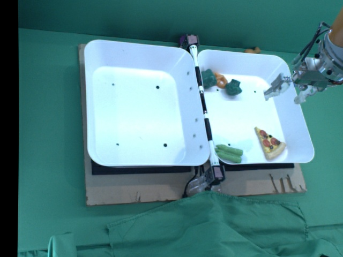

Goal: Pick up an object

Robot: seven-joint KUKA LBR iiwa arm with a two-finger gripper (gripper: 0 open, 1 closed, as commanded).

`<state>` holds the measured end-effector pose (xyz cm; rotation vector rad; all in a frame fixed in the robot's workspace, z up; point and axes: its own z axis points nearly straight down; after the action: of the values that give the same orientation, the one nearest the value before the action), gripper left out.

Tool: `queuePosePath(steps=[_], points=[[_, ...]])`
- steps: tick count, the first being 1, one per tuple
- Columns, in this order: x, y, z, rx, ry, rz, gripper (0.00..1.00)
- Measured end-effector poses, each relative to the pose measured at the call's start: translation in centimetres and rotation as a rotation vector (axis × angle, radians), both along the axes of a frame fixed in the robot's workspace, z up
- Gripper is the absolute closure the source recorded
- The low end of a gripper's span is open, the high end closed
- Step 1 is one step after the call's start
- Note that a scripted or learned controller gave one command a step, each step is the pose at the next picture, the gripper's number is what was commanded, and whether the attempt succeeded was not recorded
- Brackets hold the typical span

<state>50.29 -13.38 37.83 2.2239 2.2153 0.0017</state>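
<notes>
My gripper (288,90) hangs open over the right bin's (241,116) far right rim, with nothing between its fingers. In that bin lie a pizza slice (269,142) near the front right, a green pea pod piece (229,153) at the front left, and a cluster at the back left: a dark green piece (208,78), a small orange ring (220,81) and another dark green piece (233,87). The pizza slice lies below and slightly left of the gripper in the view.
The left bin (102,63) stands beside the right one, joined by a black-and-white divider bar (203,111). Both rest on cardboard (134,194). A green cloth (214,224) lies bunched at the front. A small orange object (253,50) sits behind the right bin.
</notes>
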Motion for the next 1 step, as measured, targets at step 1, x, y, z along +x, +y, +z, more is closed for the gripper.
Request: queuePosePath(steps=[1], points=[[3.90,-2.20,-9.40,0.000,0.008,-0.002,0.00]])
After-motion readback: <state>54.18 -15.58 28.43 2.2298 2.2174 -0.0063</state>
